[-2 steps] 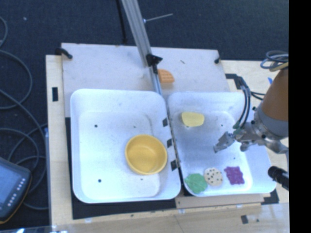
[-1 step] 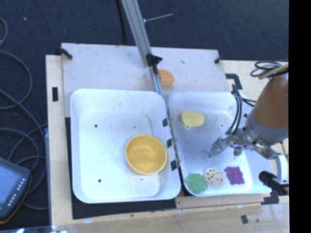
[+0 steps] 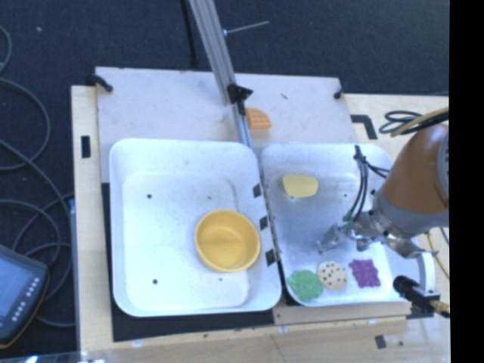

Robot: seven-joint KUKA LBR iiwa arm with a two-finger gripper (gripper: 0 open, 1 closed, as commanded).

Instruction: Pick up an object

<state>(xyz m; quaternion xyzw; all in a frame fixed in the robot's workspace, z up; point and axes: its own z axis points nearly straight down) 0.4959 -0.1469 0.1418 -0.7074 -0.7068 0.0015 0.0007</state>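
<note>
My gripper (image 3: 333,240) hangs low over the middle of the right bin (image 3: 302,218), its grey fingers pointing left and down. Nothing shows between them. Just below it, along the bin's front edge, lie a green round piece (image 3: 305,284), a beige cookie with dark dots (image 3: 331,275) and a purple bunch-shaped piece (image 3: 366,273). A pale yellow flat piece (image 3: 299,185) rests near the bin's back. A yellow bowl (image 3: 227,240) sits in the left bin (image 3: 144,225), right of its middle.
An orange item (image 3: 258,119) lies on the board behind the bins, beside a slanted metal rail (image 3: 215,44). The orange-banded arm (image 3: 416,180) covers the right bin's right side. Cables run along the floor at left.
</note>
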